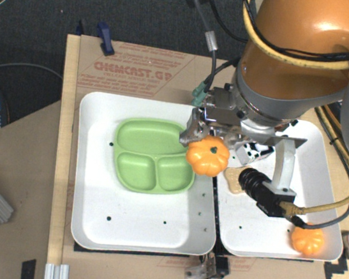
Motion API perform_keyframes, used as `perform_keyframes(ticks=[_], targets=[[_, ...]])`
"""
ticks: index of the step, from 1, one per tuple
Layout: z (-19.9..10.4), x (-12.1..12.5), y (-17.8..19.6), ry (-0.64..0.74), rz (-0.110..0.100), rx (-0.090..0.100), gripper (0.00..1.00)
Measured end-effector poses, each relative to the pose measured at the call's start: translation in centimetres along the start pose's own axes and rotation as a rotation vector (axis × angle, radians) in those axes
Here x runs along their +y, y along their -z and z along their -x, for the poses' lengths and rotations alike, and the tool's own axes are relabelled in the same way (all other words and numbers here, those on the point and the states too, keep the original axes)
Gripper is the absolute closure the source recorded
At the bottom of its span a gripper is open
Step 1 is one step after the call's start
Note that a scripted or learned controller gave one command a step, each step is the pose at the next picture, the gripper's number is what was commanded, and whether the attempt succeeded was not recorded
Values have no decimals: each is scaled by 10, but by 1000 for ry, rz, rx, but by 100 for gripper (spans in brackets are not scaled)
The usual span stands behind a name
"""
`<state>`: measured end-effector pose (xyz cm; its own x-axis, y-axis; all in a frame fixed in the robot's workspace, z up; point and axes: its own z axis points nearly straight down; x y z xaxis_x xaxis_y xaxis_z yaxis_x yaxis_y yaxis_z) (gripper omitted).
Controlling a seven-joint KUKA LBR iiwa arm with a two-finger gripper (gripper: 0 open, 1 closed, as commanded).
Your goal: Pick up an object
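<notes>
Pumpkin [208, 156], small and orange with a short stem, was seen near the middle of the frame, above the seam where the two white bins met. It sat right under the pincer [208, 140], with the metal parts of the wrist pressed close over its top. Whether it was gripped between the fingers or merely lay below them could not be told, and the state of the pincer could not be told either, since the wrist and the pumpkin hid that part.

A second pumpkin [308, 240] was seen in the lower right of the frame, lying in the near corner of the right bin [257, 241]. A green tray [153, 156] with three compartments lay in the left bin [130, 226], left of centre, its right edge just beside the first pumpkin. A black-and-white spotted item [252, 151] was partly seen in the right bin, behind the wrist, and a pale flat piece [233, 183] lay just below the first pumpkin at the inner edge of that bin; what it was could not be told.

The arm [309, 51], grey with a broad orange band, filled the upper right of the frame. A black cylindrical fitting [261, 190] with a yellow cable was seen hanging from the wrist over the right bin. Both bins rested on a brown board [139, 66] on the worktop.
</notes>
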<state>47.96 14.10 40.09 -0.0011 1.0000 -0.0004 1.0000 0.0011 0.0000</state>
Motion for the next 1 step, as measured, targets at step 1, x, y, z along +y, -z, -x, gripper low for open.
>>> perform_keyframes(ticks=[1], targets=[[-19,0,-1,1,1,1,100]])
